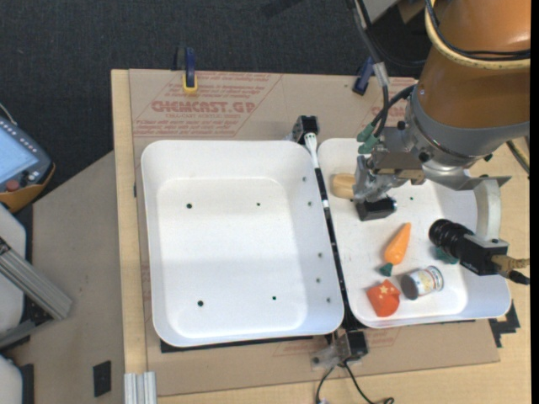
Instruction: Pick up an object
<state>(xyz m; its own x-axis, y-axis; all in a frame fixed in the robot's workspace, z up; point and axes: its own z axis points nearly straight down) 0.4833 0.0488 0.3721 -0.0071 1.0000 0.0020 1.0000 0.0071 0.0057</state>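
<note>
Red "CHEMCAST GP" print on the brown board (210, 99) behind the bins.

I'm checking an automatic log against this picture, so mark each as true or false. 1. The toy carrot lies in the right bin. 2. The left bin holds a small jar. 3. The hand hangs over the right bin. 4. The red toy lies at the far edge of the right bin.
1. True: the toy carrot lies in the right bin.
2. False: the small jar lies in the right bin, beside the red toy.
3. True: the hand hangs over the right bin's far part.
4. False: the red toy lies near the bin's front edge.
</note>
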